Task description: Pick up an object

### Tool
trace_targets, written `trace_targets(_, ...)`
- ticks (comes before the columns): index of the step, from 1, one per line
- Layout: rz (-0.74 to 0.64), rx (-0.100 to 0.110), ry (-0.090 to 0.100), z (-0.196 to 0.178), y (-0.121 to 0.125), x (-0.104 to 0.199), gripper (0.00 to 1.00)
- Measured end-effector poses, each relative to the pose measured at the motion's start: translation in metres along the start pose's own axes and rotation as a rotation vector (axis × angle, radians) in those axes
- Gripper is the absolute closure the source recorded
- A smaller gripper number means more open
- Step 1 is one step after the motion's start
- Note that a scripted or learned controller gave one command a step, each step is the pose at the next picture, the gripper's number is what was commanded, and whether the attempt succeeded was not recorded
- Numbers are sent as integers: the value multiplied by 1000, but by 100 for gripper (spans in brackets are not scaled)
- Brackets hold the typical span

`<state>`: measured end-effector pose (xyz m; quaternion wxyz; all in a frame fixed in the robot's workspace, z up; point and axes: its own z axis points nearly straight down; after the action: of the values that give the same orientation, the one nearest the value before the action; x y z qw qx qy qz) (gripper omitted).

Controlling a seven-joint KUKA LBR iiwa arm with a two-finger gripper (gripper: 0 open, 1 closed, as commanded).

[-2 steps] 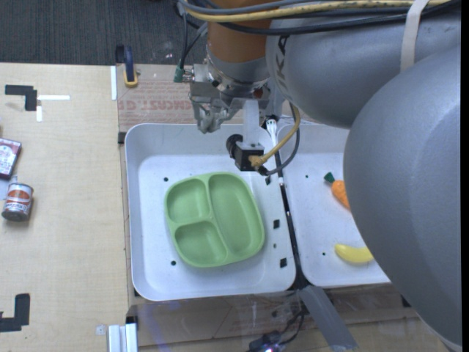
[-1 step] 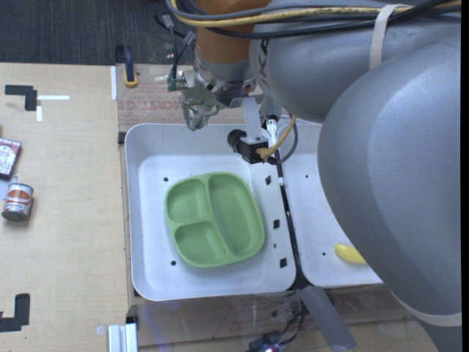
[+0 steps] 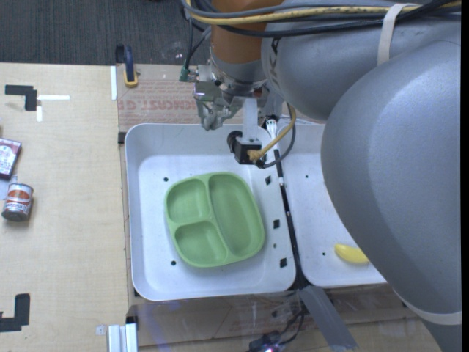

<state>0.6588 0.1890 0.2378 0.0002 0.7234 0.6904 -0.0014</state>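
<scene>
A green three-compartment plate (image 3: 215,220) lies flat in the left white bin (image 3: 146,196), near its middle. A yellow banana-like object (image 3: 351,254) rests in the right bin (image 3: 322,270), partly hidden by the grey arm. My gripper (image 3: 212,120) hangs over the far rim of the left bin, well beyond the plate's far edge. Its fingers point down and look close together, and nothing shows between them.
The grey arm covers most of the right bin and the upper right of the view. A small can (image 3: 17,202) and a dark packet (image 3: 7,158) sit on the wooden bench at far left. A black cable and connector (image 3: 245,147) hang near the divider between bins.
</scene>
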Motion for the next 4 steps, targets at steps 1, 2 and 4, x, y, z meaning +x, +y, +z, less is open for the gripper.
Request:
trace_targets(1,-139,-1,1,-23,-21,37,100)
trace_targets(2,-253,0,0,18,-7,9,100)
trace_targets(4,-158,-1,0,-58,-36,35,100)
